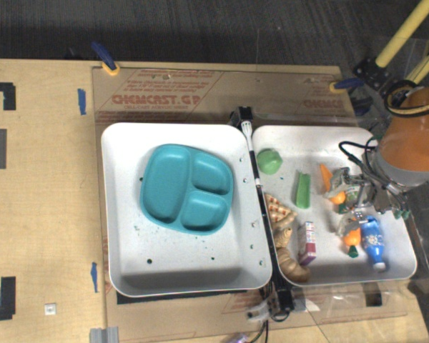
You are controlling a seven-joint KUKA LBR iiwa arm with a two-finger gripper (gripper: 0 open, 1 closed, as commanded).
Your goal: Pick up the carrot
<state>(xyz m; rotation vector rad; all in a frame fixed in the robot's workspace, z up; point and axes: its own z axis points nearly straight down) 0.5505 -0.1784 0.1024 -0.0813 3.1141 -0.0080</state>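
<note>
— Nearest the lens, what lies along the bench's front edge?

— Left bin [121, 213] first, holding a teal tray [187, 187]; then the right bin [407, 263] with a green ball [269, 161], a green block [302, 190], a waffle [277, 208] and a small bottle [372, 243].

— And the carrot?

— One carrot [324, 175] lies in the right bin, long axis running roughly toward the far wall, just left of the gripper [357, 191]. Other orange pieces sit under and below the gripper; which is which is hard to tell.

— Is the gripper holding anything?

— That cannot be told. Its metalwork hangs over the clutter and hides the tips. A pick would likely need a short shift left.
</note>
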